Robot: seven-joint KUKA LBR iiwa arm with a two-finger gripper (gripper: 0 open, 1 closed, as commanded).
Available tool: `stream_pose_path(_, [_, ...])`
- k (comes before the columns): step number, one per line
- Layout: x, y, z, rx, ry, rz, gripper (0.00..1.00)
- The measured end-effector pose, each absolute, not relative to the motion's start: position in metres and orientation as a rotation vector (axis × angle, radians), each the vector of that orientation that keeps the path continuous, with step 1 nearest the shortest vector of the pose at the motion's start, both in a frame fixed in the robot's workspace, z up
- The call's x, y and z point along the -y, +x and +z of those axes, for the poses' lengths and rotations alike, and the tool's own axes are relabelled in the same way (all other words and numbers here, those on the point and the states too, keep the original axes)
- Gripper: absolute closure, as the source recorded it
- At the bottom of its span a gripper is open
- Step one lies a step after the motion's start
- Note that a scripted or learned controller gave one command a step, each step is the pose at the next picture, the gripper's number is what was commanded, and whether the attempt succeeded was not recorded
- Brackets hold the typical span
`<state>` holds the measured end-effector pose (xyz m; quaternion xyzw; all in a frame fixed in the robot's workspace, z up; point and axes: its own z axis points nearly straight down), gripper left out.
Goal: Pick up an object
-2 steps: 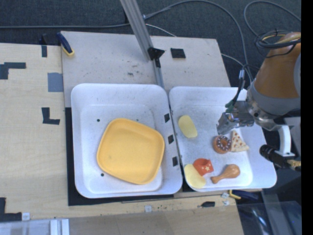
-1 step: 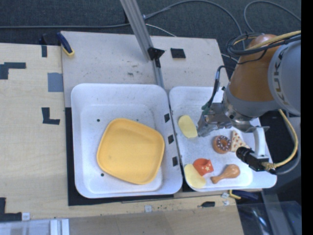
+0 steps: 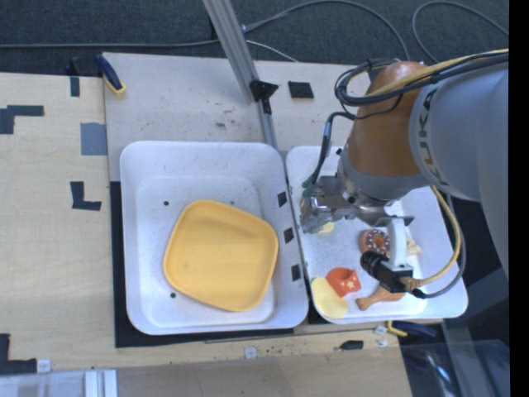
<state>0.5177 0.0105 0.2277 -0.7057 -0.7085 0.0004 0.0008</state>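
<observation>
My gripper (image 3: pixel 316 215) hangs low over the left part of the right bin (image 3: pixel 438 304), close to the wall between the two bins. A small pale yellow piece (image 3: pixel 329 229) lies right by its tip; whether it is held is hidden. In the same bin lie a red piece (image 3: pixel 343 281), a pale yellow rounded thing (image 3: pixel 328 301), an orange-brown stick-shaped thing (image 3: pixel 378 299) and a small brown patterned ball (image 3: pixel 374 240). The arm's orange band and grey body cover the bin's back half.
The left bin (image 3: pixel 140 168) holds a large yellow square plate (image 3: pixel 221 255). A slanted metal post (image 3: pixel 240 48) rises behind the bins. Blue and black tape marks lie on the bench at the left.
</observation>
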Motion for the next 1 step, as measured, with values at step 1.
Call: stream_pose_path(1, [-0.0647,0.5227,0.2175,2.226,-2.215,0.002,1.0])
